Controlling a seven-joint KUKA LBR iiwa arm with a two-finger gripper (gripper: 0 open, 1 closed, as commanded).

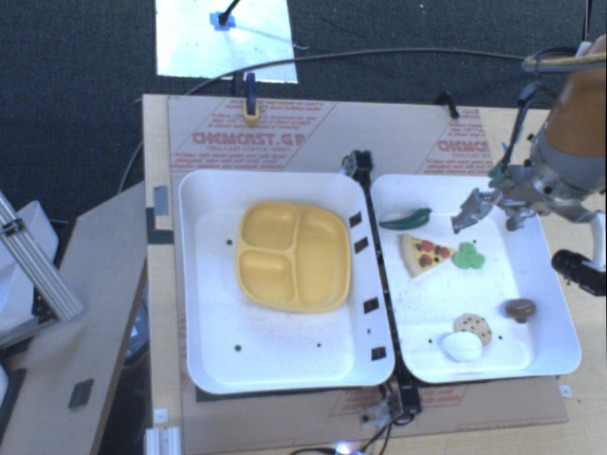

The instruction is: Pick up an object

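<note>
Hovering over the right bin (560, 349), the gripper (471, 213) hangs above the bin's upper half, and I can't tell from this slant how it is set; nothing shows clamped in it.

Risks as I judge them: the pizza slice (424, 253) and the green broccoli piece (468, 256) sit just below the gripper, nearly touching each other, so a descent between them could nudge both and grab neither. The green pepper (406, 219) lies just left of the gripper near the bin's divider wall; a reach there might clip the wall. The pizza slice looks flat, so it could slip out.

Containers: 2 bins. Right bin holds 6 items: pepper, pizza slice, broccoli piece, a brown lump (519, 309) well below-right of the gripper, a cookie (471, 327) and a white egg-like piece (463, 347) touching it, well below. Left bin (204, 349), far left of the gripper, holds 1 yellow divided tray (292, 256), its 3 compartments bare.

Any right-bin item could be the target; the nearest are the pizza slice and broccoli piece.
</note>
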